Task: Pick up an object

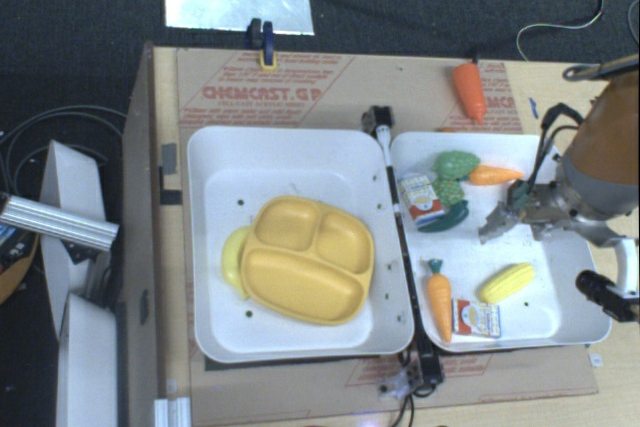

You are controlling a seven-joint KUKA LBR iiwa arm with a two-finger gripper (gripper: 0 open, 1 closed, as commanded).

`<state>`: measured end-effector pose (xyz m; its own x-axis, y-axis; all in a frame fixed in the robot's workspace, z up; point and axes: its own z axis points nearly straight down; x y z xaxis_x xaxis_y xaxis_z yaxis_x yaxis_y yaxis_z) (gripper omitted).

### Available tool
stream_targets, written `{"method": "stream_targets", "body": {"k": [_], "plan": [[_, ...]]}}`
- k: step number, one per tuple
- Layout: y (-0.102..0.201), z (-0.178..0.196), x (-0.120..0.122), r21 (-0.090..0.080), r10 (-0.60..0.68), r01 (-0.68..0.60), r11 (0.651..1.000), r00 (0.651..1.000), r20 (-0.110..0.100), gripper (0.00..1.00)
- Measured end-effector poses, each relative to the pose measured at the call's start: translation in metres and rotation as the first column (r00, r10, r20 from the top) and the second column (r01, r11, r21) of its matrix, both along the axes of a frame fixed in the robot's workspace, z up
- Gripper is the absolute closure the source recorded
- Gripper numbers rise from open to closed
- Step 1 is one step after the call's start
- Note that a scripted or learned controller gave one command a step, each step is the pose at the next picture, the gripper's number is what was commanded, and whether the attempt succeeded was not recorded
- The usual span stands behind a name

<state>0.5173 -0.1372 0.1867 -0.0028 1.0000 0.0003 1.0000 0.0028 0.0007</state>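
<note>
My gripper hangs over the middle of the right bin, reaching in from the right, with its fingers pointing left and spread open, nothing between them. Just left of it lie a dark green cucumber and a small red and white carton. Behind it sit a green leafy toy and an orange carrot. In front of it a yellow corn cob rests beside a second carrot and another small carton.
The left bin holds a yellow divided tray with a yellow piece peeking out at its left. An orange carrot lies on the cardboard behind the right bin. A black clip sits where the bins meet.
</note>
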Motion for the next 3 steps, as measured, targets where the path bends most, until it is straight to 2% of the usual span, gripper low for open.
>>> {"method": "stream_targets", "body": {"k": [1,2,3], "plan": [[-0.005,-0.102,-0.03,-0.001,-0.002,0.002,1.0,1.0,0.001,0.0],[-0.005,-0.092,-0.029,0.0,-0.001,0.001,1.0,1.0,0.005,1.0],[0.063,-0.002,0.003,0.0,0.001,-0.001,1.0,1.0,0.003,1.0]]}}
